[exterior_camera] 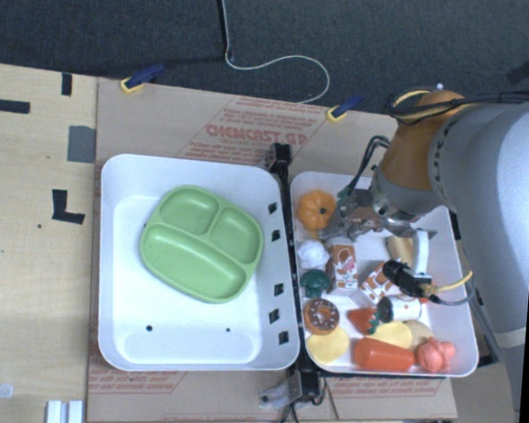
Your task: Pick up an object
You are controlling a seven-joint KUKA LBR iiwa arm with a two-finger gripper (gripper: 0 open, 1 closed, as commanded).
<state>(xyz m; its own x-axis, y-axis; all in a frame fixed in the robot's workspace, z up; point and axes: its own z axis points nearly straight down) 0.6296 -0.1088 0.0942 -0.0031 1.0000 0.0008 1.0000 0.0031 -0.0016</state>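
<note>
Left bin (112, 266): just a green divided plate (203, 243) with three compartments, sitting a bit toward the back, plenty of bare white floor in front of it.
Right bin (458, 269): packed with toy food. Small orange pumpkin (316, 209) at the back left corner, white ball (313, 254) and a dark green bit (315, 279) below it, a chocolate donut (321, 315), a yellow disc (327, 346), a big orange-red carrot-like piece (383, 355), a pink peach-like thing (434, 353), plus a patterned little box (342, 263) in the middle.
Gripper (360, 222): down in the right bin's back half, just beside the pumpkin; can't tell how it's set, too blurry and dark.
Writing: red print on the cardboard (253, 131) behind the bins, upside down, can't really read it.
Room to move: the right bin is crowded, items touching or nearly; the arm (488, 180) covers its right side.
</note>
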